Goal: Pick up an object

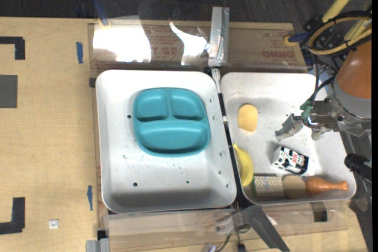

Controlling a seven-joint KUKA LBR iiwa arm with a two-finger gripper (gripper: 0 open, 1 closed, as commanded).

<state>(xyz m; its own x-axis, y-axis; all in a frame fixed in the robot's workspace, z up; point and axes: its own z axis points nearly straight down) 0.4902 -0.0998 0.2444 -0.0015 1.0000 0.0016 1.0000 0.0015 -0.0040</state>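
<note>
Lying flat, wooden pin (307,186) pointing right.

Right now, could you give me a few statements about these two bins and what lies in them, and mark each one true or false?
1. The teal divided plate lies in the left bin. True.
2. The gripper is over the left bin. False: it is over the right bin, above the small black and white item.
3. The pale yellow object lies apart from the other things in its bin. True.
4. The banana lies on the plate. False: it lies in the right bin, along its left wall.
5. The orange carrot-like toy lies near the right bin's near edge. True.
</note>
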